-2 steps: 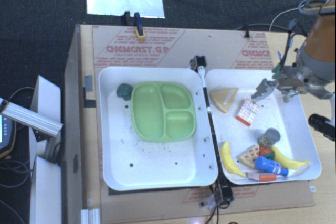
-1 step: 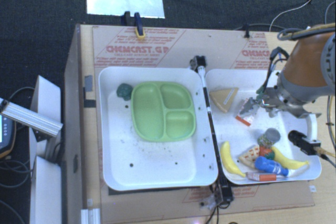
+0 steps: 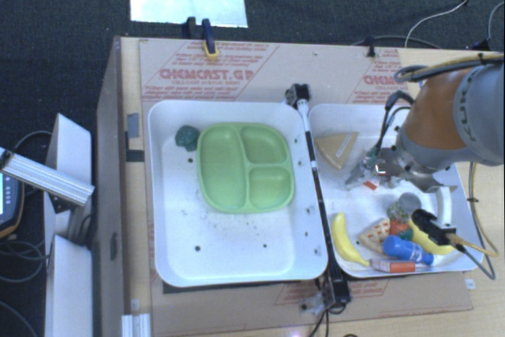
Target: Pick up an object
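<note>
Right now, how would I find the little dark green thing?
Look in the left white bin, which holds a light green divided plate. The small dark green lump sits just off the plate's upper left corner, far darker and smaller than the plate.

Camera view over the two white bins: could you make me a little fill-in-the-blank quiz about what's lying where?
1. The green divided plastic plate lies in the ____ bin.
2. The yellow toy banana lies in the ____ bin.
3. The small dark green lump sits just ____ of the plate.
4. The tan wedge-shaped piece lies nearer the view's top than the banana, in the ____ bin.

Missing words: left; right; left; right
</note>
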### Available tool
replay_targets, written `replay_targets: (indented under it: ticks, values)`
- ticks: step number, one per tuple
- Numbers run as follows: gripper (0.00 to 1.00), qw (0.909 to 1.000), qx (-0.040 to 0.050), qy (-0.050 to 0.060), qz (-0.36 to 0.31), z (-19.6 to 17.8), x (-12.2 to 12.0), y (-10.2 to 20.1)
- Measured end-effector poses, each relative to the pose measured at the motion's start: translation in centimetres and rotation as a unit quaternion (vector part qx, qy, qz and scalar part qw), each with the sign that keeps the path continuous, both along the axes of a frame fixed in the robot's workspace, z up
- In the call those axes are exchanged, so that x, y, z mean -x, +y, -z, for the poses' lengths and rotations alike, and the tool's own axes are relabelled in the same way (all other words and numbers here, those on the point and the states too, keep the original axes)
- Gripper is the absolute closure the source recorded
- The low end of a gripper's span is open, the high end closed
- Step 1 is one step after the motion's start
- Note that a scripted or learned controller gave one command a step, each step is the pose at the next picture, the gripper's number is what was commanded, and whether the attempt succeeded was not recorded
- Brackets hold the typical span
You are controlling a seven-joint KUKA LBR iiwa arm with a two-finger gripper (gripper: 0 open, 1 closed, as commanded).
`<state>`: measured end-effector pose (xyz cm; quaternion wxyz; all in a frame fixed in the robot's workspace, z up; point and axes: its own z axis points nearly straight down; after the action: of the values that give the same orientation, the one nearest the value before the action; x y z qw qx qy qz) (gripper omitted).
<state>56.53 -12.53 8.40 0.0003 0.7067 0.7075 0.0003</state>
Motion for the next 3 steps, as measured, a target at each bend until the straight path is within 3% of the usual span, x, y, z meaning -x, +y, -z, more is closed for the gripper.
replay_targets:
  ticks: [1, 2, 3]
  values:
    - [0.0, 1.0, 0.0003, 0.0, 0.0, 0.0, 1.3, -3.5]
    - [0.0, 1.0, -0.0002, 0.0, 0.0, 0.0, 7.9, -2.4]
    - [0.0, 1.0, -0.0004, -0.001, -0.001, -0.1, 1.2, 2.5]
